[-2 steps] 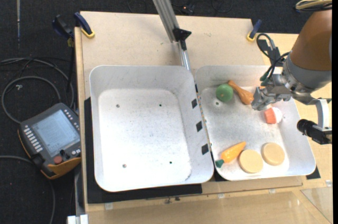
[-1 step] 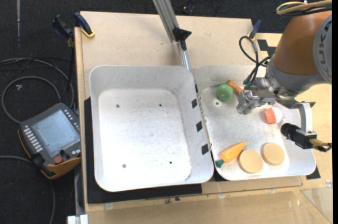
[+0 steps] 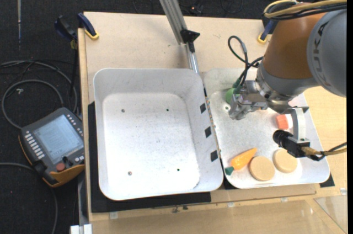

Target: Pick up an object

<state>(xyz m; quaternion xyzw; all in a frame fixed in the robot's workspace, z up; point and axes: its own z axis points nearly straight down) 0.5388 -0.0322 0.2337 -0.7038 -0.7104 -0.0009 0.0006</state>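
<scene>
Here the metal claw point(image 3: 238, 110), grip state unclear, hangs beside a round green object point(image 3: 229, 95).

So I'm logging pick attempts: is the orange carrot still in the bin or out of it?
In. The orange carrot lies flat on the right bin's floor near its front edge, beside two tan discs, apart from the gripper.

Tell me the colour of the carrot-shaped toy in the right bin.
Orange, with a green tip; the carrot shows in the camera view.

bench point(image 3: 138, 40): tan wood | on it: left bin point(image 3: 149, 133), right bin point(image 3: 242, 122)
</scene>
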